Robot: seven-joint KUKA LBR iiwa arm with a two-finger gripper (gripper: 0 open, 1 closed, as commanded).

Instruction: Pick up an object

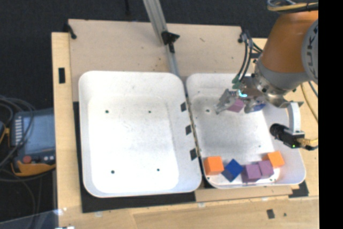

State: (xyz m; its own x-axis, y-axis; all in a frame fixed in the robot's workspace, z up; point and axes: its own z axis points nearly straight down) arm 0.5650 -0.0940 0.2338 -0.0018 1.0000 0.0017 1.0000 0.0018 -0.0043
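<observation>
The gripper (pixel 234 103), over the right bin (pixel 225 137) near its far edge, has its jaws closed around a purple block (pixel 236 106), so the lift should go straight up and slowly, keeping that block clear of the bin's walls.
</observation>
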